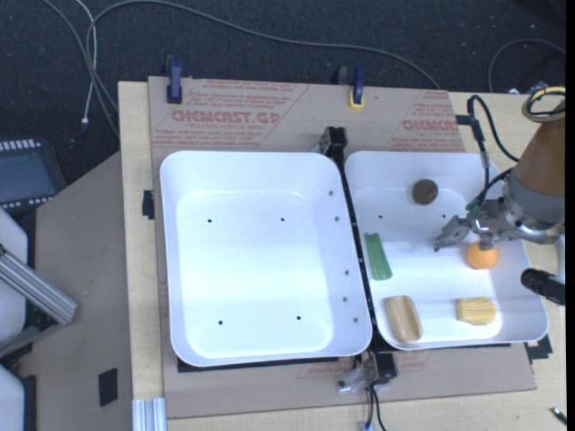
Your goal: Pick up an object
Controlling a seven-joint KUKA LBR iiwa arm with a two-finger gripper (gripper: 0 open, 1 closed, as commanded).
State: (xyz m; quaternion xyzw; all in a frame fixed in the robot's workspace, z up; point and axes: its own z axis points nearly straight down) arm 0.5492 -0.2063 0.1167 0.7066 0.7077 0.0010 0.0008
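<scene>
Nearest the front rim of the right bin (449, 337) lie two things: one tan oval piece (403, 319) and, to its right, one yellow ridged piece (477, 311). Just beyond, one green bar (377, 257) lies along the bin's left wall. My tool (458, 231) hangs over the middle of this bin, its fingers spread apart with nothing between them. One orange ball (483, 257) sits just beside it, on the side toward my arm and a little nearer the front. Farther back, one brown round disc (425, 191) rests well apart from my tool. The left bin (260, 173) sits alongside on the counter (135, 241).
</scene>
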